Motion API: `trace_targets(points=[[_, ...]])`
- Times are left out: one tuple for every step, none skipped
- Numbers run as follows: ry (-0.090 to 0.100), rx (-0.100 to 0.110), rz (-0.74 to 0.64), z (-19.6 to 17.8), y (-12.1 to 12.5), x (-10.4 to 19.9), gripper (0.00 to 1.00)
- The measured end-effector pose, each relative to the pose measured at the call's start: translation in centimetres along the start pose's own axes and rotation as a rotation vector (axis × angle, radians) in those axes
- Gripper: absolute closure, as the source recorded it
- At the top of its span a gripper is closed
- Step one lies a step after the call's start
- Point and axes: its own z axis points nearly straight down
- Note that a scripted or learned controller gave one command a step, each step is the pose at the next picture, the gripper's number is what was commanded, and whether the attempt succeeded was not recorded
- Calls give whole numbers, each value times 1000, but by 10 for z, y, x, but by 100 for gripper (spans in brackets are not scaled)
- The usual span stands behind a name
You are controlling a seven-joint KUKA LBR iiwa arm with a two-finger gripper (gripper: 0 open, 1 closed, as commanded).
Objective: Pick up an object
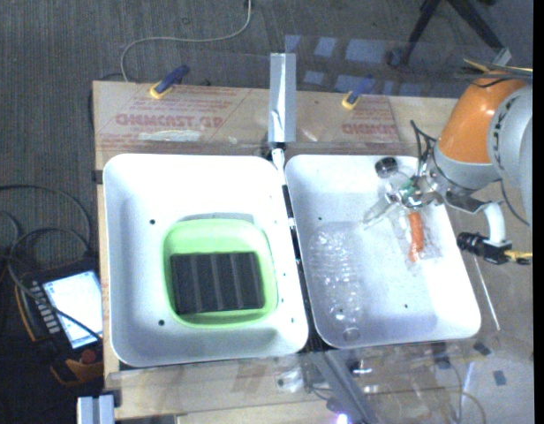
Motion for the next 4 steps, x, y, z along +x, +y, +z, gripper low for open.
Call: trace_targets(points=[[6,19,-90,-1,13,-6,0],[-5,4,-129,-3,5,-5,0],[6,15,-154,0,19,-9,0],[-3,-1,-168,1,15,-6,0]])
